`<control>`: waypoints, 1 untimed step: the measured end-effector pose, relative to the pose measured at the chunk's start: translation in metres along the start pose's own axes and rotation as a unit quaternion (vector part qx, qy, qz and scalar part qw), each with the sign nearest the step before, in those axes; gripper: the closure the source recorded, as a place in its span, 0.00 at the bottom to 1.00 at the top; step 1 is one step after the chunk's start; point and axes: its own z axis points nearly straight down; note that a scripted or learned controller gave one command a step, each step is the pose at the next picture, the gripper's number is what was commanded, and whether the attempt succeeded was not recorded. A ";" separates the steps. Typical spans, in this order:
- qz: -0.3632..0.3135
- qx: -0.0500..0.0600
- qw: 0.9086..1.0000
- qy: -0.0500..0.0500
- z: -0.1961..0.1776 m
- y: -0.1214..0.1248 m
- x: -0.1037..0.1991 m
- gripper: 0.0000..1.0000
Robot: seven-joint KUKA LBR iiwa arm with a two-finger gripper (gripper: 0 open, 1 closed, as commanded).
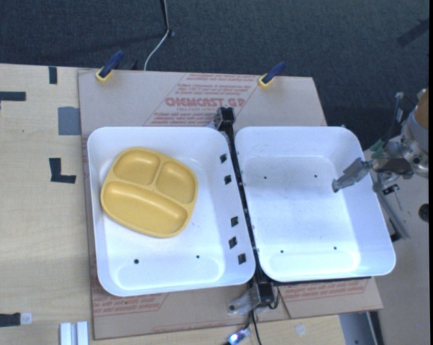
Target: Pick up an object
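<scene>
Left: yellow divided plate [149, 191] in the left bin's [112, 268] upper half. Right: gripper [348, 179], grip state unclear, at the right bin's [313, 264] right rim.

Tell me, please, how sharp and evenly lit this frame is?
Camera view: soft overall, even light. The yellow plate reads clearly, casting a faint shadow in the left bin; the gripper at the right bin is blurred.
</scene>
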 end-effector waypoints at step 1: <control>-0.002 -0.004 1.000 -0.001 -0.005 0.002 0.000 0.00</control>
